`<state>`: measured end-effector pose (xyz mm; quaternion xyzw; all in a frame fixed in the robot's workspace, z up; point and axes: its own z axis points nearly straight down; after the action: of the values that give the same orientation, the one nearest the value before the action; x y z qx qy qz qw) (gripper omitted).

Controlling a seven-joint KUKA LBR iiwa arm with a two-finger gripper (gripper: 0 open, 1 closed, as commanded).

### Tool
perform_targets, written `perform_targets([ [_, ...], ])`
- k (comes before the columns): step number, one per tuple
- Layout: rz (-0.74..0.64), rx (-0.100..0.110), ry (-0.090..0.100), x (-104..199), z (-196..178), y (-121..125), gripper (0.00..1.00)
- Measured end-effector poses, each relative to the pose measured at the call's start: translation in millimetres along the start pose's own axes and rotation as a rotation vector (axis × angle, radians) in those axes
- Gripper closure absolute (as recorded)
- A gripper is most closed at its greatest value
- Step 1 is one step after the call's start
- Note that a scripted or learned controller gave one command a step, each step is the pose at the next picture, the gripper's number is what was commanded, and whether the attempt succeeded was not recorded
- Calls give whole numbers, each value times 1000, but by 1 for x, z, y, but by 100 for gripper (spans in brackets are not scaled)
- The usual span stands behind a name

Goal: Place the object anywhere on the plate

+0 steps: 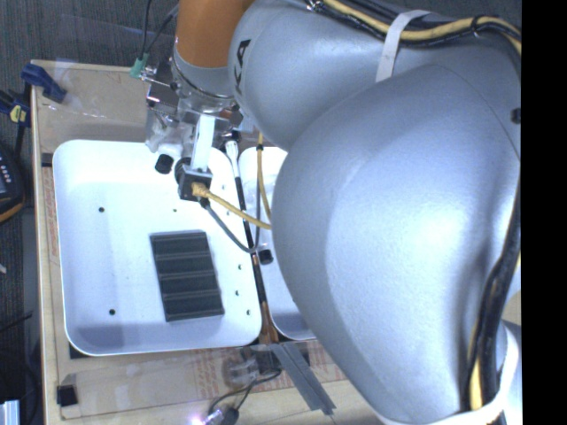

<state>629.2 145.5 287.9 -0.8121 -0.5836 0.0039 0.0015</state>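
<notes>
grey arm (390,202) stretched leftward, pincer (168,146) at its tip

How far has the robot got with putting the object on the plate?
Nothing looks done yet. A dark ribbed slab lies flat in the left bin; whether it is the object or the plate, I cannot tell. In hand: the gripper hangs over that bin's far end, apart from the slab. Left, it seems: the whole pickup and placing.

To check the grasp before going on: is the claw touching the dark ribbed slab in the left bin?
Apart. In the camera view, bare white floor of the bin lies between the claw and the dark ribbed slab.
</notes>
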Motion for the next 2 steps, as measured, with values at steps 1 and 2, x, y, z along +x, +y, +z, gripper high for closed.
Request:
perform_targets([
  [1,59,3,1,-20,153,-56,100],
  [2,-369,-5,2,-38,56,-44,100],
])
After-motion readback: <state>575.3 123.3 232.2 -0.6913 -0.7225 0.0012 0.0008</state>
